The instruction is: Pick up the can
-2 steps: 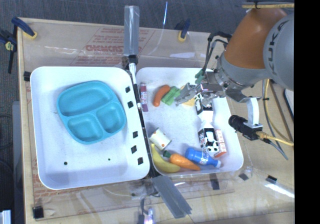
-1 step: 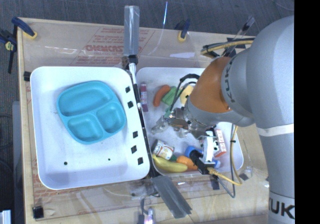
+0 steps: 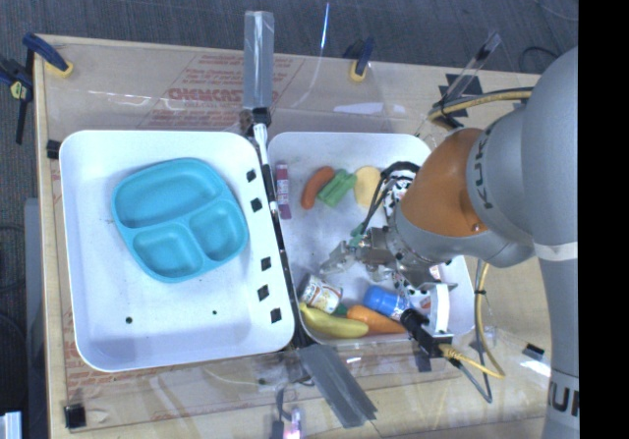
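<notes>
can lies on its side in the right bin, near edge, beside a banana. gripper just beside it; claw state cannot be told. pickup not yet done.

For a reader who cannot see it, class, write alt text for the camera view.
A grey and orange arm reaches into the right bin, its gripper above a can, banana, carrot and other toy food. The left bin holds a blue tray.
</notes>
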Tool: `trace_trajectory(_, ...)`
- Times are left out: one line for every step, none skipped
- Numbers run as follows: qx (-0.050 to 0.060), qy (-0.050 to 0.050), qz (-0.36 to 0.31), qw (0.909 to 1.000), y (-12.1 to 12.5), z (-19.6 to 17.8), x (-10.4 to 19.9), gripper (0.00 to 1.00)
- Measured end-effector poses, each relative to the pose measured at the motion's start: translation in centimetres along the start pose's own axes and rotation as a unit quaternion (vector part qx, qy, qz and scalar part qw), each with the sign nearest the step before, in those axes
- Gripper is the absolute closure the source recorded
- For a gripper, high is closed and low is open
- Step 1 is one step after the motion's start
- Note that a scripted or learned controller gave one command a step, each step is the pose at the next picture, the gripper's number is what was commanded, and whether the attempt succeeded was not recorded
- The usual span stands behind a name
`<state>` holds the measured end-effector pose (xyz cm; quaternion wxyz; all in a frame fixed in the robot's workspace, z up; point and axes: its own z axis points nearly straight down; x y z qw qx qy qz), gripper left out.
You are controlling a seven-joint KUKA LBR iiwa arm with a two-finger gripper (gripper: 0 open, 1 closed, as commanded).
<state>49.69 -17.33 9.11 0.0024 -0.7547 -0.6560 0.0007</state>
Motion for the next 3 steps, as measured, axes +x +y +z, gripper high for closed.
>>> trace_trajectory(-0.001, -0.001, -0.059, 0.9982, 8.5, -0.1, -0.6, 0.0)
trace_trajectory(-0.001, 0.0, -0.026, 0.9997, -2.1, -0.1, 0.1, 0.0)
trace_trajectory(-0.001, 0.0, -0.012, 0.9999, 4.9, -0.1, 0.2, 0.0)
